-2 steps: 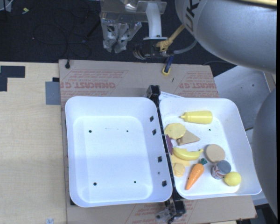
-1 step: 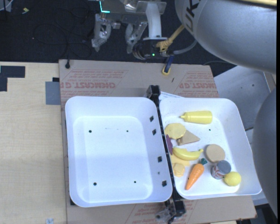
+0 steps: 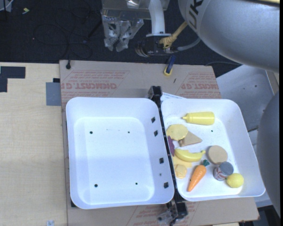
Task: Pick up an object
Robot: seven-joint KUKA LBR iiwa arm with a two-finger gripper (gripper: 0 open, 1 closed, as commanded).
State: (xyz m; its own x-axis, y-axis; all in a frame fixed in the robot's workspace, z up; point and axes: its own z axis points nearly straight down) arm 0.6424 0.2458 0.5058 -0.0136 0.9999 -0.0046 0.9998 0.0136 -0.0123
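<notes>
My gripper (image 3: 119, 36) hangs high at the top of the view, above the bench's far edge and well clear of both bins. The right bin (image 3: 249, 134) holds toy food: a yellow bottle (image 3: 199, 118) lying on its side, a yellow round piece (image 3: 177, 131), a tan wedge (image 3: 192, 139), a banana (image 3: 188, 155), a brown disc (image 3: 217, 154), a carrot (image 3: 196, 177), a small can (image 3: 222, 170) and a lemon (image 3: 235, 180). Nothing shows under the gripper.
The left bin (image 3: 70, 140) sits beside the right one, with a black divider (image 3: 159, 140) between them. Both rest on a cardboard sheet (image 3: 113, 81). The large grey arm body (image 3: 236, 18) fills the upper right.
</notes>
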